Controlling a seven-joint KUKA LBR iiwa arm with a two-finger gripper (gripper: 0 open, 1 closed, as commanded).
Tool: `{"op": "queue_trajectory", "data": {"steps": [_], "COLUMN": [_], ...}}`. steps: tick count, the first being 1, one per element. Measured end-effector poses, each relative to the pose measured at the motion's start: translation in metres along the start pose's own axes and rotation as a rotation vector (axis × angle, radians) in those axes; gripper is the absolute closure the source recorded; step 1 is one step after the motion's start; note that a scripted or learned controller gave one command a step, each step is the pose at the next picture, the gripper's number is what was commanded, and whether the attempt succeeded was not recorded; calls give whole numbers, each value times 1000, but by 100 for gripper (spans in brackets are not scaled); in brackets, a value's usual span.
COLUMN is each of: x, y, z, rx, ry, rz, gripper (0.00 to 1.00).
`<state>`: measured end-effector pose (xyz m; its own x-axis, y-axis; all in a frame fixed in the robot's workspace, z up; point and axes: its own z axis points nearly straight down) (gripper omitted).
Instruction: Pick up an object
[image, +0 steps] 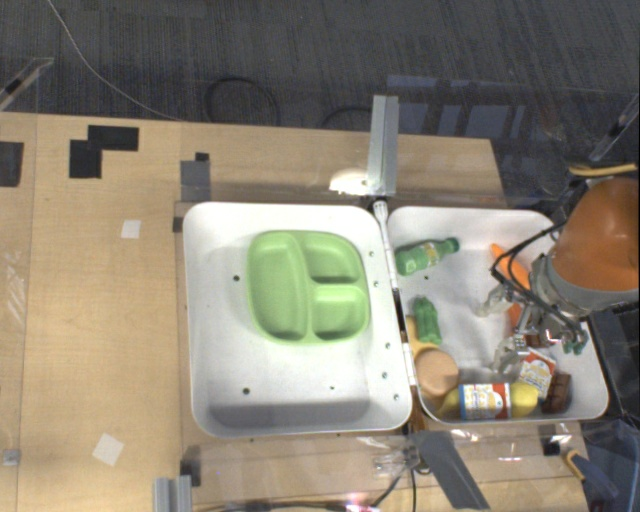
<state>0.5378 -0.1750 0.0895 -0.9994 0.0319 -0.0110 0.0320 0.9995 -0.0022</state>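
Observation:
My gripper (518, 338) hangs low over the right side of the right bin (470, 225), below the arm's orange band (600, 235). Just under and beside it lie a white and red packet (536, 376) and a brown item (558, 391). A yellow bottle with a label (486, 401) lies along the bin's front wall, and a tan round object (436, 369) sits to its left. Near the bin's left wall rest a green bottle (425, 255) and a small green item (427, 322). An orange object (505, 266) pokes out from behind the wrist.
The left bin (215, 330) holds a green divided tray (305, 286). A metal post (383, 145) stands behind the wall between the two bins. Cables run along the wrist at the right bin's right side.

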Motion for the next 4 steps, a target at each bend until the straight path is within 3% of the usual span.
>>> {"op": "queue_trajectory", "data": {"steps": [1, 3, 4], "x": [-49, -5, -59], "y": [19, 9, 24], "z": [1, 0, 1], "rx": [-1, 0, -1], "ry": [-4, -4, -3], "rz": [4, 16, 26], "gripper": [0, 0, 0]}}
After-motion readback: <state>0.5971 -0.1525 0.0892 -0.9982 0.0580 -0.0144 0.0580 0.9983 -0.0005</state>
